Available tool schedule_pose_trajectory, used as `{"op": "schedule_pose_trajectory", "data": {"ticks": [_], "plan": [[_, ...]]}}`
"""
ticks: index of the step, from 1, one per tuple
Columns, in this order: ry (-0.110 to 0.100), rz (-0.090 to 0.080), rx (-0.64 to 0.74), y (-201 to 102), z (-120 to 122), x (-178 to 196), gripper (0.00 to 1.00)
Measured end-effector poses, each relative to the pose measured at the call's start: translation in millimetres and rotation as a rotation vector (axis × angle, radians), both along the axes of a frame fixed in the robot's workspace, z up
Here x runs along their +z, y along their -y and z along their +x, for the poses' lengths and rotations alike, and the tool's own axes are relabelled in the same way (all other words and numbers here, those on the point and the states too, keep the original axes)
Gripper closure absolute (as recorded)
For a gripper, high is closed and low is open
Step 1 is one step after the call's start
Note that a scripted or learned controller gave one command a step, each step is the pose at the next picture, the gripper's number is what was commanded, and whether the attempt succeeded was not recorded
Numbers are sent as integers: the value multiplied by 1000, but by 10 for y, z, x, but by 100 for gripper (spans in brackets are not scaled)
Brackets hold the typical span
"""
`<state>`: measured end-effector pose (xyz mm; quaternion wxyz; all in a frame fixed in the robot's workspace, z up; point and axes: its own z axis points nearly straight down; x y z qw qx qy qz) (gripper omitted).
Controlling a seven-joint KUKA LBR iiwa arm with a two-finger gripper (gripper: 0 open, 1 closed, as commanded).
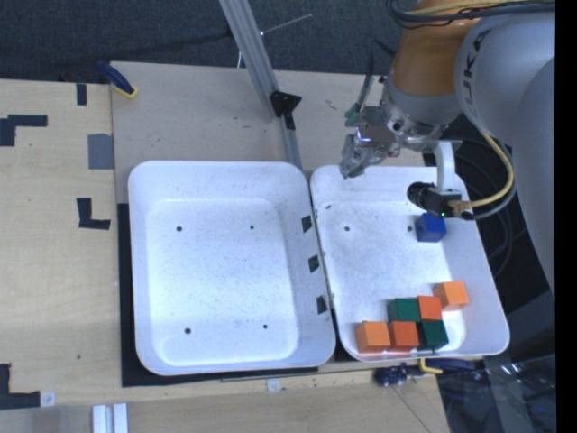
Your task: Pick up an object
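- Camera view: Nearest the lens, a cluster of small orange and dark green blocks crowds the near right corner of the shallow white right-hand bin, several of them touching; one more orange block sits just beside the cluster against the right wall.
- Camera view: a lone small blue cube rests near the right wall, towards the far end of the same bin and well apart from the cluster.
- Camera view: the shallow white left-hand bin lies alongside, the two rims nearly meeting.
- Camera view: the grey arm's two-finger gripper hangs over the far left corner of the right-hand bin, close to the rim; nothing is seen between its fingers, and how wide they stand cannot be told at this size.
- Risk, as a judgement: descending from this spot would likely meet bare floor or the rim, since every block lies towards the other side.
- Risk: among the packed blocks, fingers may land on top of neighbours or shove them against the wall rather than straddle one.
- Risk: the blue cube, so near the wall, leaves little room for the outer finger.
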<state>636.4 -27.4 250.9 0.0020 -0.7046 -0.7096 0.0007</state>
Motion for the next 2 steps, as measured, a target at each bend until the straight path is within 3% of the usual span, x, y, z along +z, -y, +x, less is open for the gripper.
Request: {"op": "schedule_pose_trajectory", "data": {"ticks": [2], "plan": [[0, -1, -1, -1035, -214, -173, 100]]}}
